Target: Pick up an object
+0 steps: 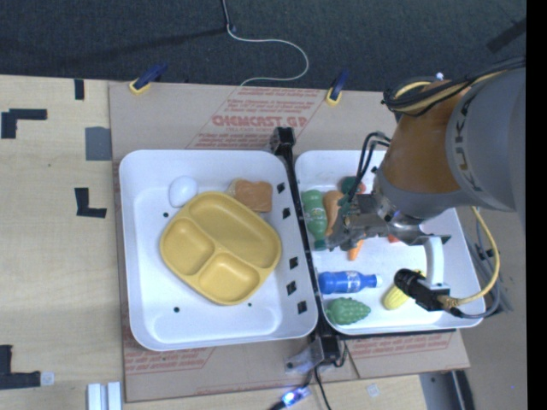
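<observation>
A blue bottle [346,281] lies on its side in the right bin, with a green leafy piece [348,311] just below it, a yellow piece [395,297] to its right, and a green bottle [314,212] above.

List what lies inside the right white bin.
In the right white bin: a blue plastic bottle, a green leafy toy, a yellow corn-like toy and a green vegetable toy. The grey arm covers whatever lies beneath it.
</observation>
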You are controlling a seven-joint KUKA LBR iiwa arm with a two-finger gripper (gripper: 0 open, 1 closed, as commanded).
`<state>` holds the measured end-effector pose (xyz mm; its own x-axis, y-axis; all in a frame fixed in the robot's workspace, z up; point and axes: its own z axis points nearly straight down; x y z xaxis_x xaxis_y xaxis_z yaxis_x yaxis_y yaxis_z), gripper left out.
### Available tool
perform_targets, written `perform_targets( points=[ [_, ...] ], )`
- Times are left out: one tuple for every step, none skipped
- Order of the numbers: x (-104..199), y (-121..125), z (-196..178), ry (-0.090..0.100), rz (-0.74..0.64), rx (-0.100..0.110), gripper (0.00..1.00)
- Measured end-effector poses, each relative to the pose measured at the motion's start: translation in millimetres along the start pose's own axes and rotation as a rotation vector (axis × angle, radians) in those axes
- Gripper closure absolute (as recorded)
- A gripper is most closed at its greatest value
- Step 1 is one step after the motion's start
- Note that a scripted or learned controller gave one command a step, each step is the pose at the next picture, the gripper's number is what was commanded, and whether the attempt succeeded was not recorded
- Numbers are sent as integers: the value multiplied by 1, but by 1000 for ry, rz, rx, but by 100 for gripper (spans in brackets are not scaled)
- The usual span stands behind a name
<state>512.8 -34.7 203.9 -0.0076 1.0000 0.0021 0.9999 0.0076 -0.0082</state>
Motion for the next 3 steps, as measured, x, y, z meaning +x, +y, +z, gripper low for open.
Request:
perform_targets(
  points=[
    [54, 11, 2, -1, 0, -1, 100],
    [105, 12, -3, -2, 0, -1, 100],
    [111, 0, -12, -3, 5, 0, 100]
  ],
)
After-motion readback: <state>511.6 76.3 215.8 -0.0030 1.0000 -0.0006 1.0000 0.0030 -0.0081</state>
